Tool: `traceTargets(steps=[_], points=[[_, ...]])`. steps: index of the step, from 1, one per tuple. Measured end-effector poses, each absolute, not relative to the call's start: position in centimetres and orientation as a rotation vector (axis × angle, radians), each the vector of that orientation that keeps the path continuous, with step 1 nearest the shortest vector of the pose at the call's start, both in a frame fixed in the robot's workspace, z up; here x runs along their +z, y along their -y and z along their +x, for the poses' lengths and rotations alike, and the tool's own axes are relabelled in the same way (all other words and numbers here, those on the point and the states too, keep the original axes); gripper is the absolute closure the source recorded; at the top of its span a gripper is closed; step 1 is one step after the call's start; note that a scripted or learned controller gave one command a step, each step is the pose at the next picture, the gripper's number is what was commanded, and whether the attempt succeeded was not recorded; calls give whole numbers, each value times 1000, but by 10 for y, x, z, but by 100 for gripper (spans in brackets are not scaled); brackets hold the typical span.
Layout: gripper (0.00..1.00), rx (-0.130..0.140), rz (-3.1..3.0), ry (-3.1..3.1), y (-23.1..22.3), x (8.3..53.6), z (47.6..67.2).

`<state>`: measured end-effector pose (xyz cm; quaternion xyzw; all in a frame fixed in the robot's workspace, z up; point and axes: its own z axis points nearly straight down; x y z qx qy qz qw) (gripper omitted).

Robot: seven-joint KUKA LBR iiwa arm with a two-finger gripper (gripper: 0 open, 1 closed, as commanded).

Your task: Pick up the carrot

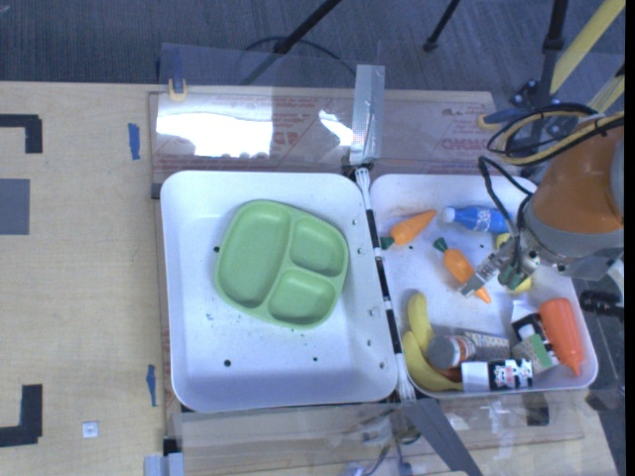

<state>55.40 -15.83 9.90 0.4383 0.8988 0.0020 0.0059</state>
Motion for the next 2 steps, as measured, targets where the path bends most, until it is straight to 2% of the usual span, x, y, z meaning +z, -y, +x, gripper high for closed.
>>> traceTargets(steps=[1, 2], points=[[100, 2, 1100, -2937, 120, 99, 575], [100, 2, 1083, -2943, 81, 246, 621]])
